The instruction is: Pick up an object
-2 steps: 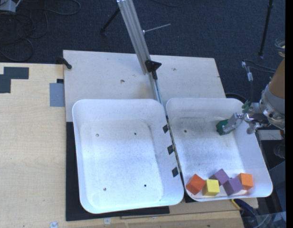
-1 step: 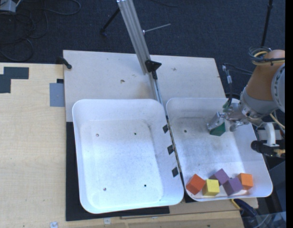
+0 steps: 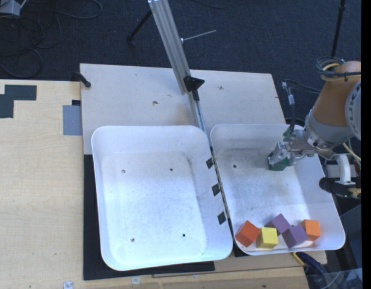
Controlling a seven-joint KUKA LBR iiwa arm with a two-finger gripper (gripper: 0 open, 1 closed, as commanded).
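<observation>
Your two-finger gripper (image 3: 280,160) hangs low in the right-hand shallow white bin (image 3: 233,138), in its upper half, and I cannot tell how its jaws stand. The foam blocks sit well apart from it, clustered at the bin's near edge: red-orange cube (image 3: 248,233), yellow cube (image 3: 269,237), two purple cubes (image 3: 288,229), orange cube (image 3: 311,228). You need to travel toward the near rim to reach them.

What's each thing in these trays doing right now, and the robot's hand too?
Gripper: low over the right bin's far part, something green at its tip.
Blocks: five clustered at the right bin's near edge, orange-red, yellow, two purple, orange.
Right bin: holds them.
</observation>
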